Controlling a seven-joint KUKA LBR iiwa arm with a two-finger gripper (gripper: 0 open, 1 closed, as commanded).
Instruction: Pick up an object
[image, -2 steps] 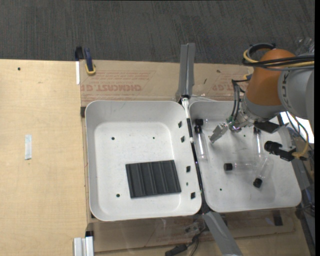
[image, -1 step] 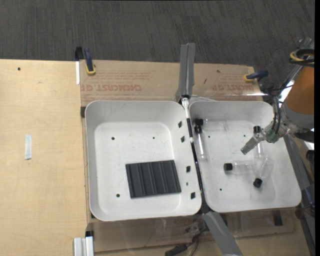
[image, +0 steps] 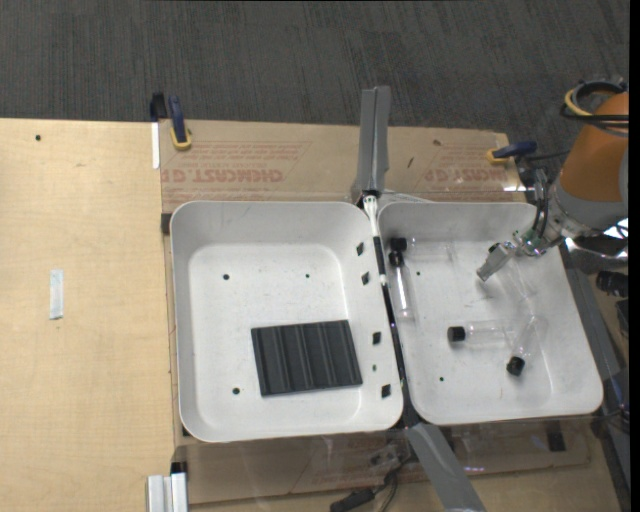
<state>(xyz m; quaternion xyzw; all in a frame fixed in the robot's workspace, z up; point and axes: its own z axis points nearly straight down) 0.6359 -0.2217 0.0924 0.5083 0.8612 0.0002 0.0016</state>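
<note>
Clear plastic tubes with black caps (image: 488, 335) lie near the right bin's (image: 580, 395) front right corner. Gripper (image: 492, 264) hangs above that bin's rear right area; whether it is apart or together cannot be judged. Risk: transparent, round tubes may roll or slip away on contact.

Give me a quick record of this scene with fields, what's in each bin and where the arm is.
left bin: a dark ribbed pad lying flat, toward the near side
right bin: clear tubes with black caps, one near the middle, one angled toward the near right, one along the left wall
arm: over the far right corner of the right bin
pincer: low over the far part of the right bin, apart from the tubes
task state: nothing lifted yet
</note>
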